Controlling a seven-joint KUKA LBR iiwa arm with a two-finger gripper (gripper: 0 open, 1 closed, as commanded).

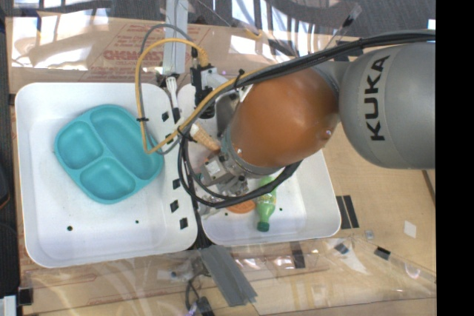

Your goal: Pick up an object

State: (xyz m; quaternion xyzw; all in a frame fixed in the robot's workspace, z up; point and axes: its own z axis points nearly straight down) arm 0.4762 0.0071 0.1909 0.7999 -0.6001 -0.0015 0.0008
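While the green bottle (266, 212) lies near the front edge of the right bin (318, 211), with something orange (241, 207) just beside it at nine o'clock, the arm (296, 118) hangs right over that bin, its orange band covering the wrist. The gripper is buried under there; whether the claw is open or closed, I cannot tell. Over at nine o'clock, the left bin (44, 233) holds a teal divided plate (105, 152), well apart from the action. This looks like the reach-down stage, the grasp not shown. Next, it needs the claw square over the bottle, then a clean lift.
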